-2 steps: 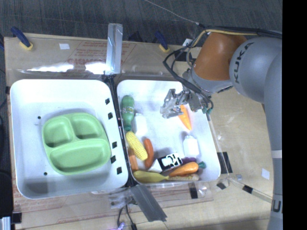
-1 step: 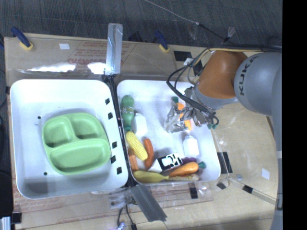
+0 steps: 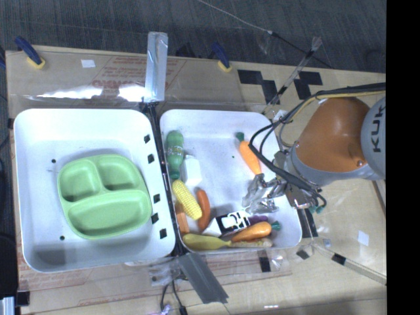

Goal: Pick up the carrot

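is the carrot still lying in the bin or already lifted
Lying in the bin. The carrot rests flat on the floor of the right bin, green top toward the back wall, with the gripper just beside it, not around it.

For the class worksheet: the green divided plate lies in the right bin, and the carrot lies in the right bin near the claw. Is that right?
Not quite. The camera view shows the green divided plate in the left bin, not the right one. The rest holds: the carrot lies in the right bin near the claw.

Dark carpeted floor (image 3: 98, 8), cardboard-covered bench (image 3: 197, 71), blue clamps (image 3: 29, 51) on its edge
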